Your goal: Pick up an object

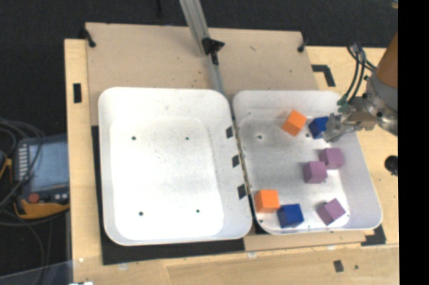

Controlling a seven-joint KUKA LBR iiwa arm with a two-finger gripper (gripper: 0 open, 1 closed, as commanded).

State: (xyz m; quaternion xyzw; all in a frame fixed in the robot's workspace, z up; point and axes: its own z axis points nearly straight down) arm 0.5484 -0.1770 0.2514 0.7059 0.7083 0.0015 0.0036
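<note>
The right bin holds several small blocks. An orange block lies near its top, with a blue block just right of it. Two purple blocks sit mid-right. Along the front edge are an orange block, a blue block and a purple block. My gripper reaches in from the right and hangs low beside the upper blue block, touching or nearly touching its right side.
The left bin stands beside the right one. A slanted metal rail runs from the top down to the gap between the bins. A handheld pendant with cables lies off the bench at left.
</note>
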